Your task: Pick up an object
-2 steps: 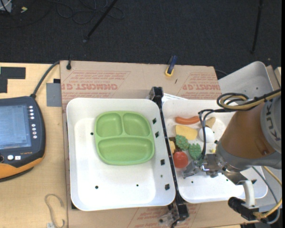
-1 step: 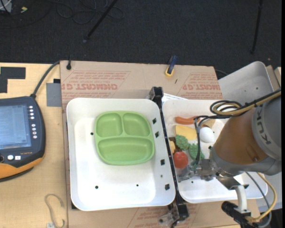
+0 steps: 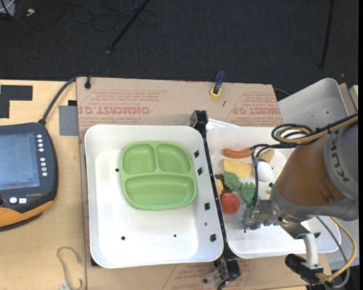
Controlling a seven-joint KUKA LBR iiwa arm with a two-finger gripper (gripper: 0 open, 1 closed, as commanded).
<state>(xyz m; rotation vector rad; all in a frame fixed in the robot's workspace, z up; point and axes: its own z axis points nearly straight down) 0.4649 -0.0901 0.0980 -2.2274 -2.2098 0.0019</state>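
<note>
Red tomato [image 3: 230,202] and other food lay unlifted; gripper [image 3: 250,221] hovered nearby, finger state indeterminate. Pick outstanding.

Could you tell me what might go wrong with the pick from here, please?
1. The toy food is packed close: the tomato touches the green vegetable, beside the cheese, so the hand may catch two items or push one away.
2. The hand sits near the divider between the bins, so it could knock it.
</note>
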